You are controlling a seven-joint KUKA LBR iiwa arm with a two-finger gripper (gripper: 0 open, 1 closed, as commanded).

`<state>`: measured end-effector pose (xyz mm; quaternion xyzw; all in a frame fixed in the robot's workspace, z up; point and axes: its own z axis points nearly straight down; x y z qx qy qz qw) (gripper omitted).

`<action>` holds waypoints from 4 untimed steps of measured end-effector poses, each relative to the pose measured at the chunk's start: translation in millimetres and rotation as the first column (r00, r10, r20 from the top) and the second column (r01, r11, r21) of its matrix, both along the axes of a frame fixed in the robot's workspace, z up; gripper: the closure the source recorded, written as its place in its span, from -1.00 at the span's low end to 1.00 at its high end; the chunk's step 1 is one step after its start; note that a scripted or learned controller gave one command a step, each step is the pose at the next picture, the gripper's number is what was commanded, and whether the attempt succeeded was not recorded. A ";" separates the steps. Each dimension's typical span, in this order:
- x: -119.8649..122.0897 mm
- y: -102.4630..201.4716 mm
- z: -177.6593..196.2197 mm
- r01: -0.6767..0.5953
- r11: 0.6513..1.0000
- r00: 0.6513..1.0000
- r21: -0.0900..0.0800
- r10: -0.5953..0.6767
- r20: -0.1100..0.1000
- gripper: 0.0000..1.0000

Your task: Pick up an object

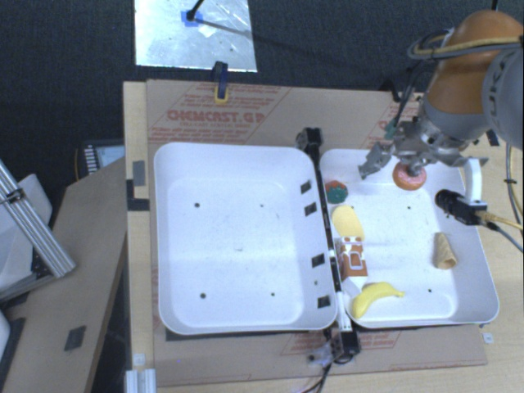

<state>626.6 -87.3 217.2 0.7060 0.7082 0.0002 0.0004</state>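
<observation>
gripper (391, 164) over right bin (409, 305), by orange obj (409, 178)

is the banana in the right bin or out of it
In. The banana lies flat on the floor of the right bin, near its front-left corner, inside the rim and apart from the gripper.

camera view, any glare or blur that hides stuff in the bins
Camera view: soft overall, evenly lit; the shiny sheet behind the bench glares; the white right bin is bright but the banana stays readable; the tool is blurry.
</observation>
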 end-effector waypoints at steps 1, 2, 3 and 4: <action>20.0 -10.3 -111.2 0.002 1.000 1.000 -0.002 -0.002 0.001 -1.00; 21.1 -11.7 -94.6 0.005 1.000 1.000 -0.004 -0.005 0.008 1.00; 35.9 -62.6 -126.8 0.003 1.000 1.000 0.000 -0.003 -0.013 1.00; -1.7 19.9 -26.6 -0.007 1.000 1.000 0.003 0.007 0.005 1.00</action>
